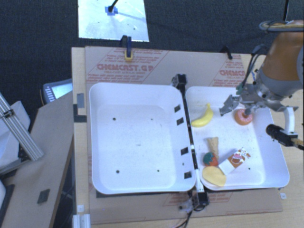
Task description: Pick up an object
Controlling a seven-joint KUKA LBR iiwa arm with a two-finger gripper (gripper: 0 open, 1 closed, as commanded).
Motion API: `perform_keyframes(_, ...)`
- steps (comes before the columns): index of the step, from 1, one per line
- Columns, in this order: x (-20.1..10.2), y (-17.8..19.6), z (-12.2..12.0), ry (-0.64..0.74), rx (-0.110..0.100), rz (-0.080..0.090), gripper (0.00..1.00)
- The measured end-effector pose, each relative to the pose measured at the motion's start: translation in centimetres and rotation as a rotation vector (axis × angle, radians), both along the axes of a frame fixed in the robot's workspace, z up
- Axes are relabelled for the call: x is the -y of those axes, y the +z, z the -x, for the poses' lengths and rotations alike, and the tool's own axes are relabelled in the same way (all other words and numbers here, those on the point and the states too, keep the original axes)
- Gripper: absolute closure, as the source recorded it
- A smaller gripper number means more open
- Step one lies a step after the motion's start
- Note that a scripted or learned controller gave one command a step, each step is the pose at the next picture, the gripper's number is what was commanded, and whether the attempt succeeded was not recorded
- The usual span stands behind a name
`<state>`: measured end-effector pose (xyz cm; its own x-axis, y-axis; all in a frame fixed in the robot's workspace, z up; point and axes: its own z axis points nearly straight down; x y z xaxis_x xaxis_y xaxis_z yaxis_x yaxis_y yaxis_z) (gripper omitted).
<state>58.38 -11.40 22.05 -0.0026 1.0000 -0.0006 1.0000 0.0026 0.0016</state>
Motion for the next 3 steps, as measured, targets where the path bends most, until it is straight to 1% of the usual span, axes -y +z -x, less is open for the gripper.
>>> perform_keyframes(1, -1.9, -14.2, -4.1, 0.004, -0.002, -0.001, 0.0)
perform_keyframes(2, -1.3, -13.4, -8.8, 0.003, 0.006, 0.001, 0.0)
perform_keyframes(3, -0.5, -2.7, -3.0, -0.004, 0.003, 0.0, 0.0)
